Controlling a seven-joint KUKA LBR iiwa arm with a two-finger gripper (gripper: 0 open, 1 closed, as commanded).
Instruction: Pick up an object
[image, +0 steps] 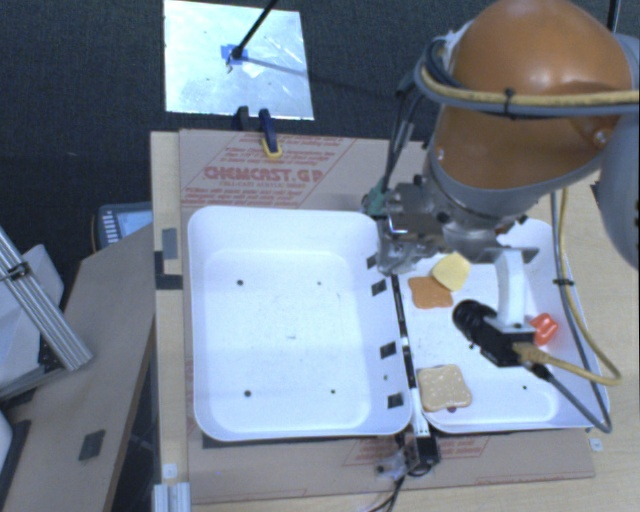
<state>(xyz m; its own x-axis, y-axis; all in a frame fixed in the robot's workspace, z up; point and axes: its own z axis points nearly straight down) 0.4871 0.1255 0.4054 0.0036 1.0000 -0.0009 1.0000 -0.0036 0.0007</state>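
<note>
The right bin holds a yellow wedge lying against a flat orange-brown piece. A slice of toast lies at its front left corner, and a small red-orange object sits toward its right side. My gripper hangs low over the back left of the right bin, close to the divider between the bins and just left of the yellow wedge. The wrist and the large orange band hide the back of this bin. Nothing shows between the gripper's tips.
The left bin sits beside the right one, both on a cardboard sheet. A blue and yellow clamp stands at the sheet's back edge. A yellow cable loops over the right bin's right side.
</note>
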